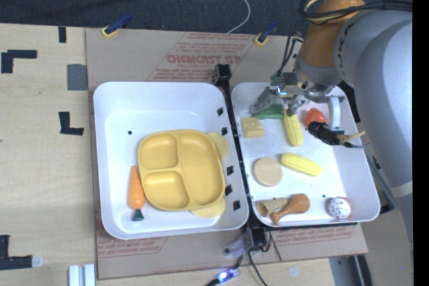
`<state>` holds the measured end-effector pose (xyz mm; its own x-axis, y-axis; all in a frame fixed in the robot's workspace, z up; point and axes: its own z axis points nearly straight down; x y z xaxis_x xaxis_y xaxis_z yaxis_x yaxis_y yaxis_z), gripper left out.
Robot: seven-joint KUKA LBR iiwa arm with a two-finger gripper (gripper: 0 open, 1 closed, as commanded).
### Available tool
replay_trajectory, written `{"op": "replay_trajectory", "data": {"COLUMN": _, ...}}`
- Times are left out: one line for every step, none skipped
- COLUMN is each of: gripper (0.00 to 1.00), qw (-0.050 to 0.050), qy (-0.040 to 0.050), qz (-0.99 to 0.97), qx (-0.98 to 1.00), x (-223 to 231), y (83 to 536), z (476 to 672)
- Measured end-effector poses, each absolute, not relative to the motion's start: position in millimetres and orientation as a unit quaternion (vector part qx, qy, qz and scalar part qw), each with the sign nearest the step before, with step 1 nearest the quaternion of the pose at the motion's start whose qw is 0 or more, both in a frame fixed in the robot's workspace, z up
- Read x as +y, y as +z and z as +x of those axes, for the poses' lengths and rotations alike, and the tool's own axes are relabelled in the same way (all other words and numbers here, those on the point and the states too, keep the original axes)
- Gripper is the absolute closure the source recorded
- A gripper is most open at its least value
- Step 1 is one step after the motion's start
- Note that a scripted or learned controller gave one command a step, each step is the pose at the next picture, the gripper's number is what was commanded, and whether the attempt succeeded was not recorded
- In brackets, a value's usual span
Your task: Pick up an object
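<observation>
Yellow corn cob lengthwise up-down beneath the fingers, grip state unclear

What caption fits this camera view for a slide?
Gripper over the right bin of toy food; yellow tray and carrot left.

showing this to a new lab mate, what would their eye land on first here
Probably the yellow divided tray in the left bin, with an orange carrot lying along its left side. Next, the grey arm with its orange band reaching in from the right, its gripper low over the far end of the right bin. That bin is scattered with toy food: two corn cobs, a drumstick and a round tan disc.
</observation>
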<state>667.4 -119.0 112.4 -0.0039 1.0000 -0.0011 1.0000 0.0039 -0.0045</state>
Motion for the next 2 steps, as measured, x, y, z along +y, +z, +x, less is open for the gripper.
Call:
{"op": "replay_trajectory", "data": {"gripper": 0.00, "qw": 0.000, "qy": 0.0017, "qz": -0.705, "qx": -0.709, "x": -117.0, "y": 82.8, "z": 667.2}}
{"op": "replay_trajectory", "data": {"gripper": 1.00, "qw": 0.002, "qy": 0.0026, "qz": -0.705, "qx": -0.709, "x": -116.4, "y": 94.7, "z": 667.2}}
